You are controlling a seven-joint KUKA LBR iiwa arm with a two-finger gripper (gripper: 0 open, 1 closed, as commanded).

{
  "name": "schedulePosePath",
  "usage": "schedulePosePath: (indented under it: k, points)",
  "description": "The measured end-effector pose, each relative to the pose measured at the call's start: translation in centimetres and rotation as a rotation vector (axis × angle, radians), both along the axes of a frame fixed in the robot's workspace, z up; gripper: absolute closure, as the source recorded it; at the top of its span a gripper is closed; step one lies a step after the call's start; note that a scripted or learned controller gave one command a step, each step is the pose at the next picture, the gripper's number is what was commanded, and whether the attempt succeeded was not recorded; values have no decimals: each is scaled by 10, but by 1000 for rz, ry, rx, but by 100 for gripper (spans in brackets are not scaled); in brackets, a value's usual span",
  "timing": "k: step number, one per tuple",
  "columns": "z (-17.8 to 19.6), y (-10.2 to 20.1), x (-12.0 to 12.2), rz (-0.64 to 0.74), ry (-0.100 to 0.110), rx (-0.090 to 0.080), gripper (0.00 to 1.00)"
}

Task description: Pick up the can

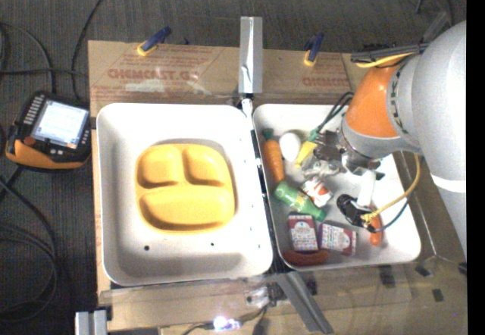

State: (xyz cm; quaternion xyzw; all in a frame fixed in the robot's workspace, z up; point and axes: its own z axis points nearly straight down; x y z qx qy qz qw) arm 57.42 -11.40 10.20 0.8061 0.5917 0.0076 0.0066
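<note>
Orange and black, the handheld control pad (49, 131) lies on the dark floor at the far left, its screen lit. Next to it the surface (114, 72) is covered in brown cardboard, held at the back edge by two clamps (154, 40).

The left bin (110, 197) holds a yellow divided plate (186, 183) sitting flat near its middle. A metal bar (251, 53) stands at the back, above the seam where the two bins meet.

In the right bin (405, 239), a carrot (273, 159) lies along the left wall, with a white egg (289, 145) just beside its top end. Below them a green bottle (297, 198) lies tilted. The can (301, 233), red with a pale label, lies on its side near the bin's front edge, touching or nearly touching a second can (338, 239) of the same look to its right. A dark red sausage (306, 256) lies just in front of the first one.

The end effector (326, 163) hangs over the middle of this bin, above the bottle and well back from the can, amid a small clutter of red, white and yellow things I can't make out. I cannot tell whether it is apart or together; nothing visibly sits in it. The arm (375, 110), with its orange band, comes in from the right.
</note>
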Motion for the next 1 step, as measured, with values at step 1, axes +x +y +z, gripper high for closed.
schedulePosePath:
  k: [1]
  points:
    - [105, 44, 42, -288, 23, 0, 100]
